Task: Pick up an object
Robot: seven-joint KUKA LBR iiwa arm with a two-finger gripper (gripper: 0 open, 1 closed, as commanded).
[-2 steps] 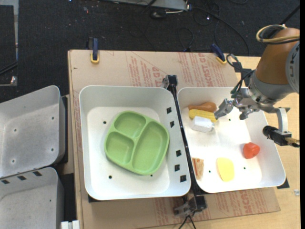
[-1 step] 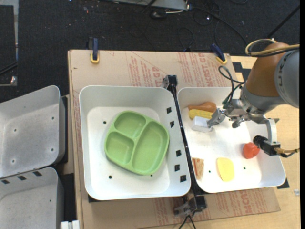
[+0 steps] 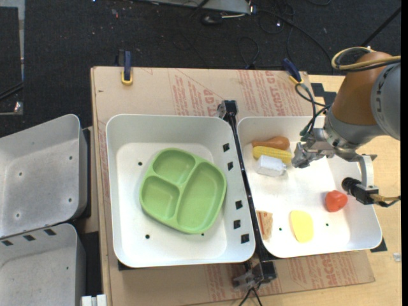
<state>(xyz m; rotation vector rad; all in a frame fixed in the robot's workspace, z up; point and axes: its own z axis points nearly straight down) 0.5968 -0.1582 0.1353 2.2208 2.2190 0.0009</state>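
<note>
The gripper (image 3: 301,156) sits low in the upper part of the right bin (image 3: 308,189), a little right of frame centre. From this slanted angle I cannot tell whether it is spread or clenched, and nothing can be seen held in it. Just to its left lies a yellow, corn-like toy piece (image 3: 271,152), stretched left to right, with its right end close to the gripper tip; whether they touch is unclear. A rounded orange-brown toy piece (image 3: 275,143) rests against the yellow one's upper side, and a small white block (image 3: 270,166) lies just below it.

Further out in the same bin, a red, tomato-like toy (image 3: 336,201) sits toward the lower right, well apart from the gripper. A pale yellow oval piece (image 3: 301,225) lies near the bottom edge. A small brown slice (image 3: 265,223) lies against the bin's left wall, near the oval.

The arm (image 3: 360,104), with its orange band and grey wrist, enters from the right edge of the frame above the bin.

The left bin (image 3: 127,171) holds a green divided plate (image 3: 183,190) with three compartments, lying flat near its middle. Both bins rest on a brown bench board (image 3: 172,91) printed with red lettering.
</note>
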